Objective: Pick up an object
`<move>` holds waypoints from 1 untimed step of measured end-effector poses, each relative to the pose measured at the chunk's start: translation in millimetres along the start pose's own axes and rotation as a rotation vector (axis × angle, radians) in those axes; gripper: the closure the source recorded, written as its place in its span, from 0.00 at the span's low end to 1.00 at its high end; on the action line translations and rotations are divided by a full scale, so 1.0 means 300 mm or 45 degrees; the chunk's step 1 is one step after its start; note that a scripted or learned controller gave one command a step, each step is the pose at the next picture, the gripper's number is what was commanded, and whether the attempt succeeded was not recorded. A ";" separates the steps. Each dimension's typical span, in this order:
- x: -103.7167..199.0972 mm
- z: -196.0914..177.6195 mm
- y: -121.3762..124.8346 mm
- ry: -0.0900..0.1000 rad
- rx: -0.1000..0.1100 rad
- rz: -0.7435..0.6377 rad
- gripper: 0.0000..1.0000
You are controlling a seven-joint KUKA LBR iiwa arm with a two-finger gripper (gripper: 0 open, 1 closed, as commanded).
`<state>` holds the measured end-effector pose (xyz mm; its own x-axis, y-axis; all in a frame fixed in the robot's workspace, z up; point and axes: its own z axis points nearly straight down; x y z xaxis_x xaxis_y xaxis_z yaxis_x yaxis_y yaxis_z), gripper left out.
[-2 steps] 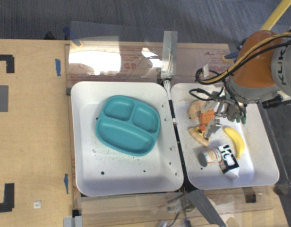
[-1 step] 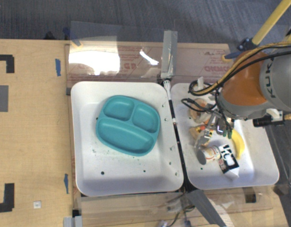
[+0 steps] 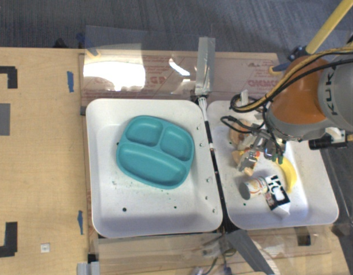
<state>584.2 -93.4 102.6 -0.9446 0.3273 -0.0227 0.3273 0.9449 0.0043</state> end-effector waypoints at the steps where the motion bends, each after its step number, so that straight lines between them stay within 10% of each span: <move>1: 0.270 -0.286 0.098 0.021 0.006 0.512 1.00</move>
